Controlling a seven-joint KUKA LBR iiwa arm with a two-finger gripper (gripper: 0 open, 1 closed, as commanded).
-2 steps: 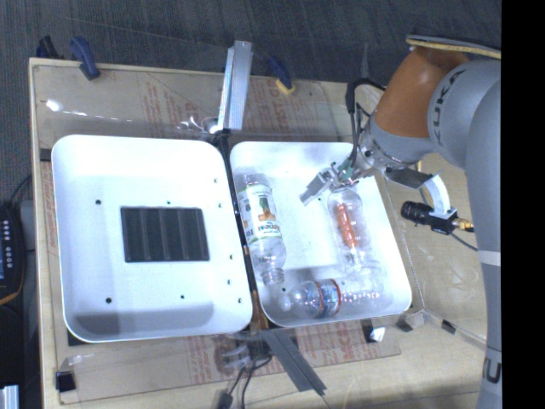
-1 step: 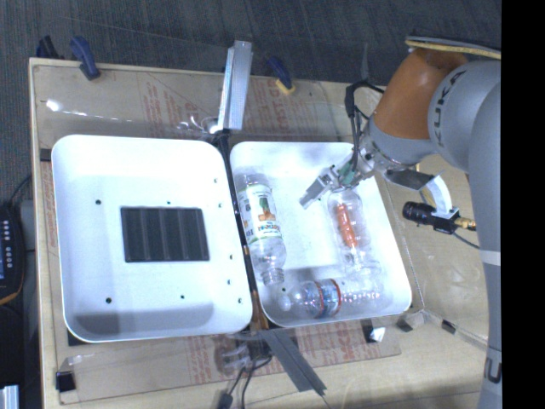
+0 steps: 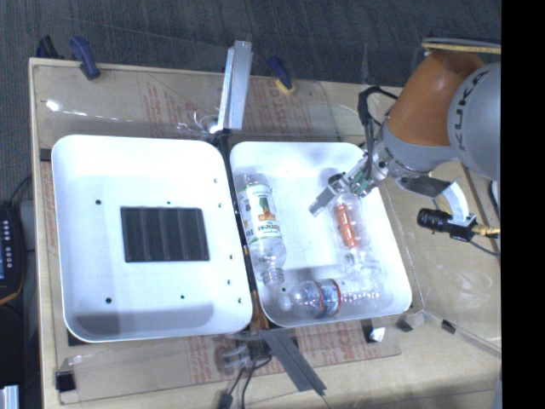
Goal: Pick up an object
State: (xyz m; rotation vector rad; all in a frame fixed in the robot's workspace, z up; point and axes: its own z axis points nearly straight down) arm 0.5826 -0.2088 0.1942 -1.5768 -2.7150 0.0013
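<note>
The pincer (image 3: 334, 196) hangs low inside the right bin (image 3: 393, 254). Whether it is spread or pressed together cannot be told (it looks too small and blurry). Just below it lies a bottle with an orange label (image 3: 348, 228), very near, maybe touching. Farther off to its left lies another bottle (image 3: 260, 220), and a third bottle (image 3: 319, 297) lies well below, near the bin's front wall. The left bin (image 3: 77, 228) has a dark mat (image 3: 164, 233). The bottles are round and smooth, so one could roll or slip away if squeezed off-center, and the grab would probably fail.
</note>
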